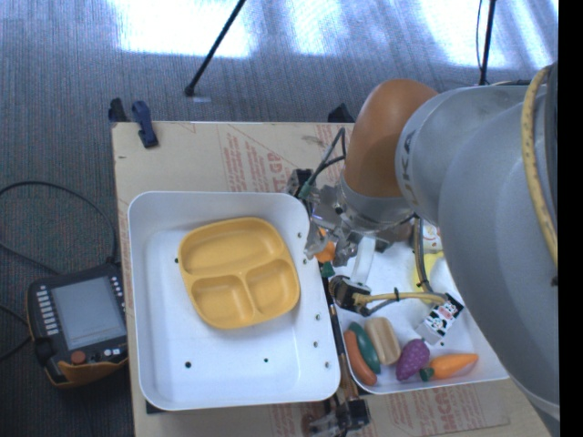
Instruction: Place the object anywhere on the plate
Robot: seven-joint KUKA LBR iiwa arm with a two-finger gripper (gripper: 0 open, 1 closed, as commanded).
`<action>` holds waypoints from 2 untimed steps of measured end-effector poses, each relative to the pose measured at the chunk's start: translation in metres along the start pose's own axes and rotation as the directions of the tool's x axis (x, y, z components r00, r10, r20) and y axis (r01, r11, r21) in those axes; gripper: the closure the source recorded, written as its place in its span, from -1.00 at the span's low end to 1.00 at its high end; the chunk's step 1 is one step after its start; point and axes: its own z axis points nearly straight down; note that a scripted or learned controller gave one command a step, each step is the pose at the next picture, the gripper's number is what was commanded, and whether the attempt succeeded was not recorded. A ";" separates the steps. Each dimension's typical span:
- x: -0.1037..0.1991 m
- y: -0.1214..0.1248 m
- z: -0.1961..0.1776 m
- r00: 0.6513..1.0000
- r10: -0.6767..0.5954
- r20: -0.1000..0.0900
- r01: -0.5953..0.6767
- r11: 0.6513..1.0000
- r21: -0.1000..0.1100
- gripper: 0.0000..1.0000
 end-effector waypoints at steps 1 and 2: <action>-0.001 0.000 0.000 1.000 0.001 0.002 -0.001 1.000 0.000 -1.00; -0.001 0.000 -0.008 1.000 -0.001 0.002 0.001 1.000 0.007 1.00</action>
